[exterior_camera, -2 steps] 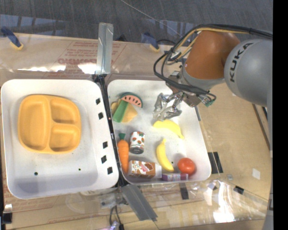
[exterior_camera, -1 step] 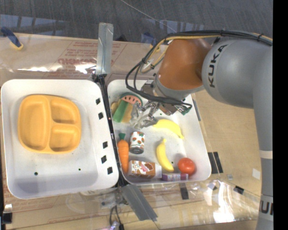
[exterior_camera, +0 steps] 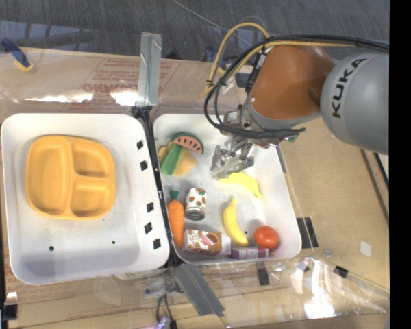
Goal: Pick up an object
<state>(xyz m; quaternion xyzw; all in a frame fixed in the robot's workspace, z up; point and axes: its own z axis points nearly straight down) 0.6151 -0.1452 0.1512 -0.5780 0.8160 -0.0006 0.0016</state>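
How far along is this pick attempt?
Done: the hand is down inside the right bin, just above a yellow piece. In hand: nothing visibly gripped. Left: grasp and lift; the banana, tomato and carrot lie on the bin floor.

Being counted: 2 white bins (exterior_camera: 27,266); 1 orange divided plate (exterior_camera: 70,177); 1 carrot (exterior_camera: 176,219); 1 banana (exterior_camera: 234,223); 1 tomato (exterior_camera: 266,237); 1 watermelon slice (exterior_camera: 186,142); 2 small cans (exterior_camera: 196,203); 1 yellow pc (exterior_camera: 245,182).
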